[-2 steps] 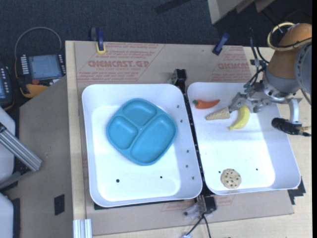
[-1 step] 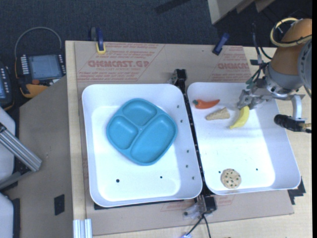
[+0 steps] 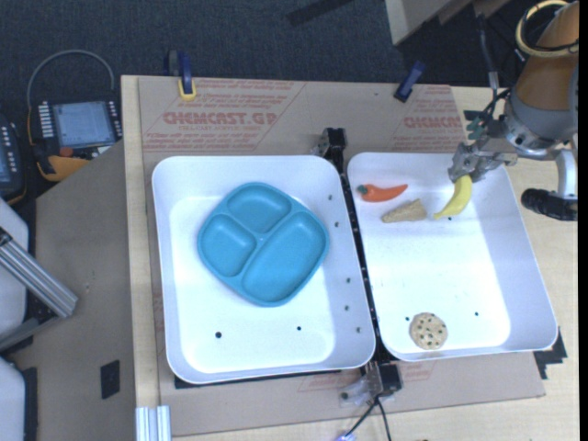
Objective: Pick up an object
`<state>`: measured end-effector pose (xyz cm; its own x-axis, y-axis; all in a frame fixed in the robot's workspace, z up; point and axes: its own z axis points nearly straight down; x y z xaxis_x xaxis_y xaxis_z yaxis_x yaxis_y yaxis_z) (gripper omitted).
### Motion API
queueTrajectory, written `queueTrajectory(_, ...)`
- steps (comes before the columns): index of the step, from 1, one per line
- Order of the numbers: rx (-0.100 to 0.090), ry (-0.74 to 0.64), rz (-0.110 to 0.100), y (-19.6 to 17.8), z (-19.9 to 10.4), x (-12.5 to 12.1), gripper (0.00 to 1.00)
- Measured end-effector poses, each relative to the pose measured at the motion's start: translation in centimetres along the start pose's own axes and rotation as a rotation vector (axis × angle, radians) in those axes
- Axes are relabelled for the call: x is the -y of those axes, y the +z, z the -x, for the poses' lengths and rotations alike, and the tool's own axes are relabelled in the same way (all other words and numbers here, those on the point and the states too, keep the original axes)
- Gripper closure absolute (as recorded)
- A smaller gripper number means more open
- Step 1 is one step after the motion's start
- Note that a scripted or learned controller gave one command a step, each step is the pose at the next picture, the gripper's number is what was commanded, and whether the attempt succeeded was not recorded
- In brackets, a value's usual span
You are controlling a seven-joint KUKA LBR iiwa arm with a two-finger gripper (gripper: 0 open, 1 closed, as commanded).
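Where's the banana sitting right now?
In the camera view, the banana is near the far right corner of the right bin, just right of the tan wedge, directly under the gripper.

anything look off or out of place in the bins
Nothing spilled or damaged. The blue divided plate sits askew in the left bin. In the right bin, the banana hangs tilted under the end effector; whether it is gripped is unclear.
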<state>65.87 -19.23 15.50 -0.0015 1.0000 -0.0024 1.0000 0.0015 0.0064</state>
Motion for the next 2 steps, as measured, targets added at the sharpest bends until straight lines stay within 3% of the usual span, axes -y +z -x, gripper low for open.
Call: queueTrajectory(2, 0.001, 0.000, 0.001, -11.6, 0.1, 0.3, 1.00)
